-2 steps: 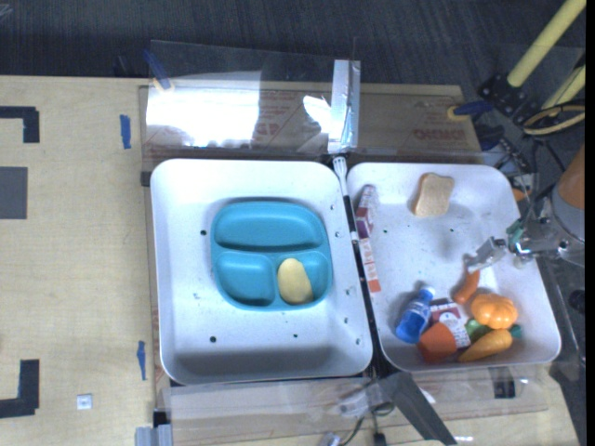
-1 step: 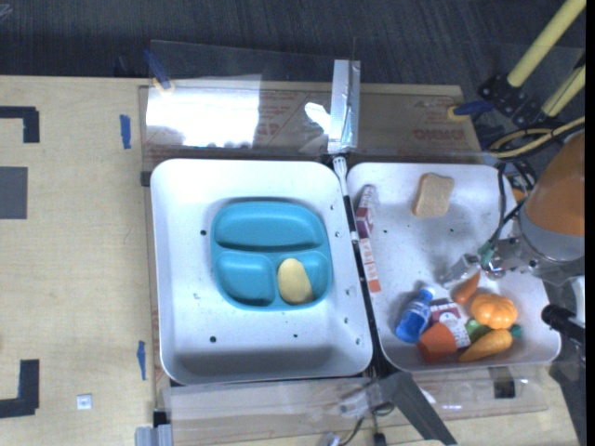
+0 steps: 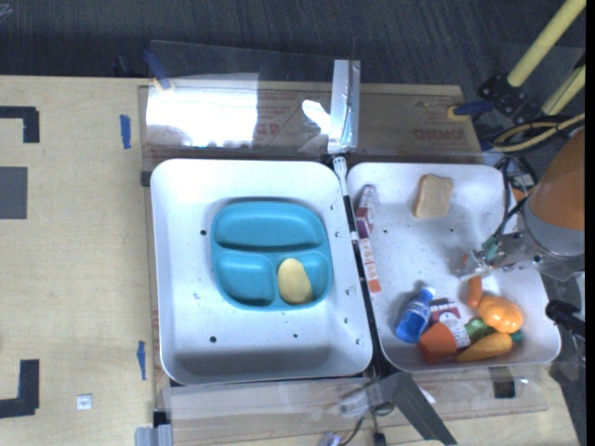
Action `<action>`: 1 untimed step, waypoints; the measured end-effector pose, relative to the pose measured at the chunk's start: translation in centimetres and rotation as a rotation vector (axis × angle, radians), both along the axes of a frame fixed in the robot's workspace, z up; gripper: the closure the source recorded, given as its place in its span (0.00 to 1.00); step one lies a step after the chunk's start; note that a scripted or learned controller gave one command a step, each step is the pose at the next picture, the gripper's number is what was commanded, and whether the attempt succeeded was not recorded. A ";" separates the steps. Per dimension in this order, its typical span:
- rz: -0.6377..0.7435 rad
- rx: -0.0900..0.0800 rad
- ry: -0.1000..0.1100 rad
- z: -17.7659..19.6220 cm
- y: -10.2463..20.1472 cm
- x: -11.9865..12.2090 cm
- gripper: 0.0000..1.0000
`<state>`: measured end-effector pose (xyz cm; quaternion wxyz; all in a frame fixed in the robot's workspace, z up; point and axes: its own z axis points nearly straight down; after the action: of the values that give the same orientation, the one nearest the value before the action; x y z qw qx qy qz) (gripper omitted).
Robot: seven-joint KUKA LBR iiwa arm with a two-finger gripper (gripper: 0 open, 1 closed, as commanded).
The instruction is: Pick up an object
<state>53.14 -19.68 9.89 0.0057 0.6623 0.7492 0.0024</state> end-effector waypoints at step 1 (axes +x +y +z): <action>-0.141 0.003 0.009 1.0 -2.7 3.5 1.00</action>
<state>56.61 -22.41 10.90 0.0015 0.7134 0.7008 0.0005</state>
